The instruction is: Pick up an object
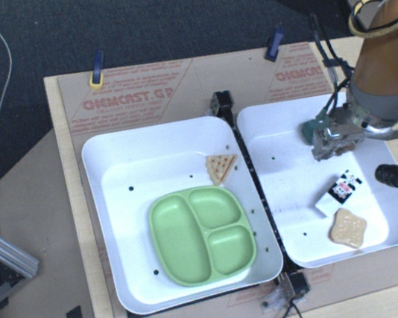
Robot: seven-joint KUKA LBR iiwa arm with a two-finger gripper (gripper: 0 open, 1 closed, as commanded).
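Note:
In the right bin (304,242) lie a small black-and-white block (340,190) and, just below it, a tan toast-shaped piece (347,228). The left bin (110,169) holds a green divided plate (201,234) and a tan cracker-like triangle (220,166) near its right wall. My gripper (326,139) hangs over the upper middle of the right bin, above and slightly left of the black-and-white block, with nothing visible between its fingers.
The arm's grey and orange body (387,62) covers the right bin's far right corner. A black divider strip (251,176) runs between the bins. Blue clamps (96,69) (273,44) sit on the cardboard board behind the bins.

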